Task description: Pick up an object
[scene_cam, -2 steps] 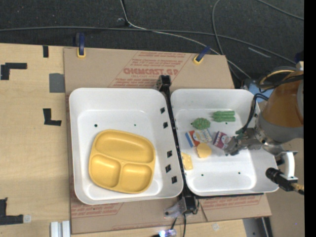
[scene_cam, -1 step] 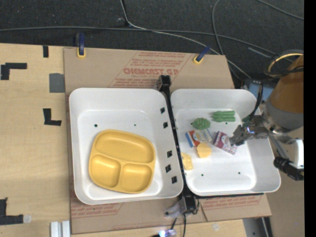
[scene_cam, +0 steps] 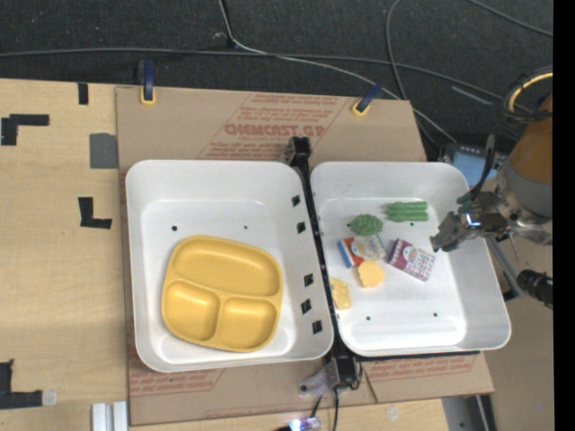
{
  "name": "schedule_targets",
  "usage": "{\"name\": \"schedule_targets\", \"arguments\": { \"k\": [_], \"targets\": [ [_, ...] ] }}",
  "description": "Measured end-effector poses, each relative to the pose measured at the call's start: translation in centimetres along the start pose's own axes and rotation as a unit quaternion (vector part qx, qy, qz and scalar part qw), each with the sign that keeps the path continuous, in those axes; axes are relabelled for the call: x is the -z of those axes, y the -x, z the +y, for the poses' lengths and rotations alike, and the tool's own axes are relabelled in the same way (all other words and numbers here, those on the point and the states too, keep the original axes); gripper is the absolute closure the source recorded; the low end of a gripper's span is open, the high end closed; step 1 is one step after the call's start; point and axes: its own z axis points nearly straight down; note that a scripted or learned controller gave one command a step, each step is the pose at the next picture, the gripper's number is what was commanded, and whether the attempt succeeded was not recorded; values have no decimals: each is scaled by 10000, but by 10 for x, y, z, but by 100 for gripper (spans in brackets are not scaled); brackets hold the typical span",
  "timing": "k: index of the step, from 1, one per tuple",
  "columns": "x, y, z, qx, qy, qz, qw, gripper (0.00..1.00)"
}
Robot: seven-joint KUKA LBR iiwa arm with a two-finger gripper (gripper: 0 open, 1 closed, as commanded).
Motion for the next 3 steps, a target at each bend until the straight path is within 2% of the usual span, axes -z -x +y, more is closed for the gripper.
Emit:
{"name": "schedule_targets", "arguments": {
  "k": [1,3],
  "targets": [
    [2,-61,10,31,-22,17,10000,100],
    [-22,-170,32,18,-32,6,10000,100]
  ]
}}
